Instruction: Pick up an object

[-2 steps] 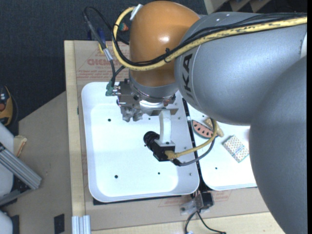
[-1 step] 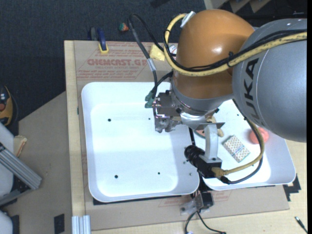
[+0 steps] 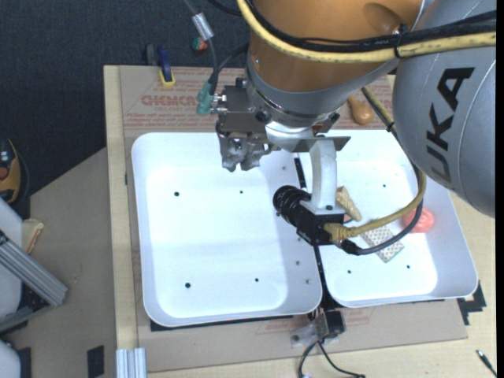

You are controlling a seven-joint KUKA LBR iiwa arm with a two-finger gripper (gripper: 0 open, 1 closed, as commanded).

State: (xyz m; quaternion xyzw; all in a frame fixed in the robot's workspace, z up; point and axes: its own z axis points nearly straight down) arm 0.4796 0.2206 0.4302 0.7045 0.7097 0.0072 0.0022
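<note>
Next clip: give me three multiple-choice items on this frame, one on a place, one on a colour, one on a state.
1. Where do the loose objects lie?
A. left bin
B. right bin
C. on the bench outside the bins

2. What colour is the band above the arm's wrist?
A. blue
B. green
C. orange

3. How does the cable at the bins' divide run?
A. cut in two
B. looped over the right bin
C. coiled flat in the left bin

Key: 1 B, the pink object and mesh piece lie in the right bin; 2 C, the band is orange; 3 B, the cable loops there.
</note>
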